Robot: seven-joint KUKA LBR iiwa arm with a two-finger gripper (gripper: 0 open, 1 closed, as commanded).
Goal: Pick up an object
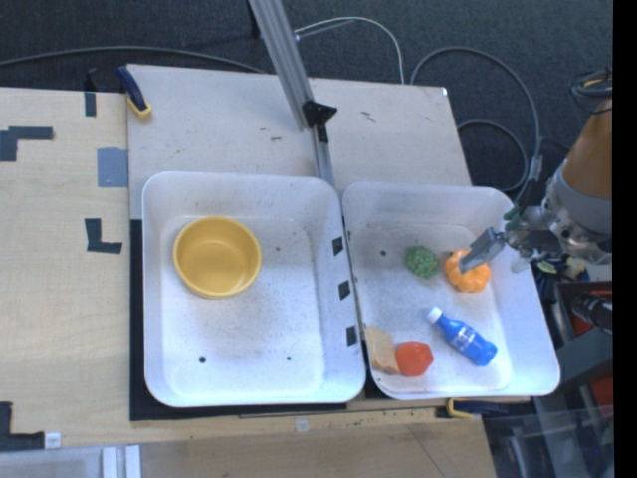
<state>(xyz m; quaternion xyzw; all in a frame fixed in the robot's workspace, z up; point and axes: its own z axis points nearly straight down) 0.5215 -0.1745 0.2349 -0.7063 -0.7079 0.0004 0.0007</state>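
Note:
The right bin (398, 202) holds several small objects: a green lump (422, 261), an orange rounded piece (472, 276), a blue bottle with a white cap (465, 337), a red piece (414, 358) and a tan block (381, 350). My gripper (473, 257) reaches in from the right, low over the right bin, and its tip is right at the top of the orange piece. Whether it touches the orange piece is unclear. The arm's wrist (557, 229) hangs over the bin's right rim.
The left bin (159, 297) holds a yellow bowl (217, 256). A grey metal post (284, 48) slants across the back of the bench toward the seam between the bins. Cables (468, 78) lie on the dark floor behind.

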